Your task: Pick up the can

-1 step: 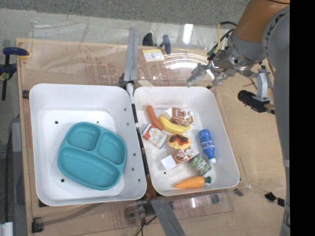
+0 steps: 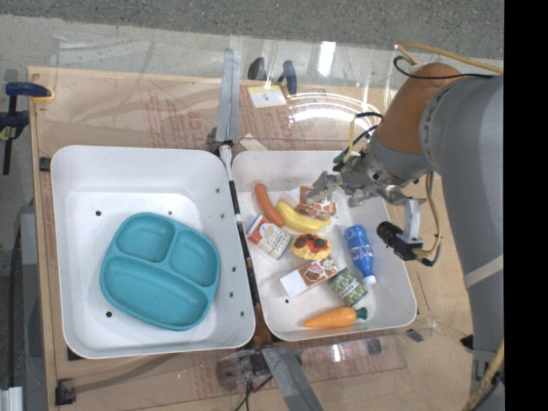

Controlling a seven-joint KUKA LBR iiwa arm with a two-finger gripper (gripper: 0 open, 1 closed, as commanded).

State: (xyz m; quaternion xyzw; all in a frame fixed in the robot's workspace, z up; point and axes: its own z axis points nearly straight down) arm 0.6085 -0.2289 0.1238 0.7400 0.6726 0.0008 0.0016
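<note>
— Gripper (image 2: 329,185) first: where does it sit?

— Over the right bin (image 2: 402,294), toward its far side, at the end of the grey arm (image 2: 462,144) that comes in from the right. It hangs just above a small red-and-brown carton (image 2: 318,206), next to the banana (image 2: 300,218).

— Open or closed?

— I cannot tell. The tip is small and dark against the clutter below it, and how wide it stands is not readable. I see nothing clearly held in it.

— And the can?

— The can (image 2: 348,287) is green and lies tilted on the floor of the same bin, toward the near right corner, well apart from the gripper. The blue bottle (image 2: 359,251) lies just beyond it, the carrot (image 2: 330,318) just in front of it by the near wall, and a white-and-brown box (image 2: 309,275) is right beside it on the left.

— What else is in that bin?

— A reddish sausage (image 2: 267,204) near the divider, a small printed box (image 2: 270,238) below it, and a round yellow-and-red piece (image 2: 310,247) in the middle.

— The left bin?

— The left bin (image 2: 77,178) holds a teal divided plate (image 2: 161,268), lying flat and a little askew.
</note>
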